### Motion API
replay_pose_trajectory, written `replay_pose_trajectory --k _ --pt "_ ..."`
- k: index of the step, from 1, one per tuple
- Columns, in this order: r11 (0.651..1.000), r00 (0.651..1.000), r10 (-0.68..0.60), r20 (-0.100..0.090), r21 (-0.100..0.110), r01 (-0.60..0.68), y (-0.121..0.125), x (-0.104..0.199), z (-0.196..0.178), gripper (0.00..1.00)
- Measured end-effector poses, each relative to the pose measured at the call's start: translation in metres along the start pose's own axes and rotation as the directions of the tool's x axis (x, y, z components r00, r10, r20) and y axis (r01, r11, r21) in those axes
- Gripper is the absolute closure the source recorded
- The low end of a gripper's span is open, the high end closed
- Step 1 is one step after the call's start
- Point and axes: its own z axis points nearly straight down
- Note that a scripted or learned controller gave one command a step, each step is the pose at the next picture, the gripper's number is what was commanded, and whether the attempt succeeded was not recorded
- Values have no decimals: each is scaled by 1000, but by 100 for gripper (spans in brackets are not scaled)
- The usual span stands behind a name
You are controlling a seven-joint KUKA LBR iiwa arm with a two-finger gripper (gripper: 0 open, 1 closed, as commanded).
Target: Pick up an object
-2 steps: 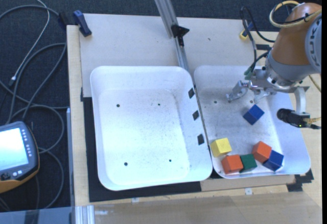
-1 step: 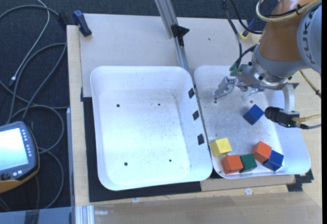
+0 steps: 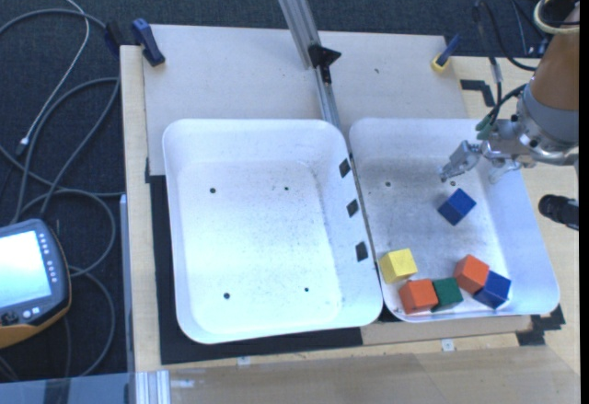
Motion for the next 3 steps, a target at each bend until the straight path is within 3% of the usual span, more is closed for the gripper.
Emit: replay_pose_trajectory --k 1,2,3 --pt "1000 1000 -2 -7 14 2 -47 -41 102 0" --pt "1000 1000 -11 -3 -1 11 25 -41 110 0" --pt "1000 1000 -10 -6 4 10 25 -24 109 0"
